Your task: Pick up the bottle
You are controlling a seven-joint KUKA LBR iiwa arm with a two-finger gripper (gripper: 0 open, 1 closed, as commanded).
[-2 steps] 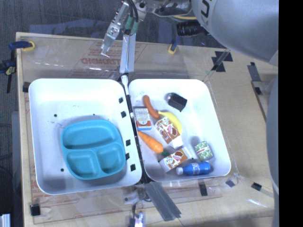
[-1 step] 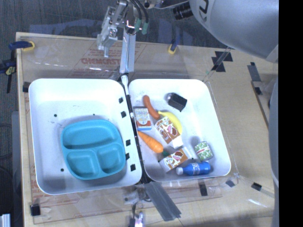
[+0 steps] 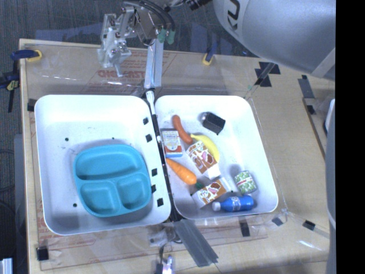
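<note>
The bottle (image 3: 236,204) is blue with a white cap and lies on its side near the front wall of the right bin (image 3: 258,135). My gripper (image 3: 116,49) hangs high over the bench behind the left bin's far edge, well away from the bottle, with nothing seen in it.
Crowding the bottle in the right bin are a green can (image 3: 245,182), a printed carton (image 3: 209,192), a second carton (image 3: 202,158), a carrot (image 3: 181,172), a banana (image 3: 209,146), a sausage (image 3: 181,128), a small box (image 3: 171,142) and a black block (image 3: 213,121). The left bin (image 3: 51,130) holds a blue divided tray (image 3: 111,178).
</note>
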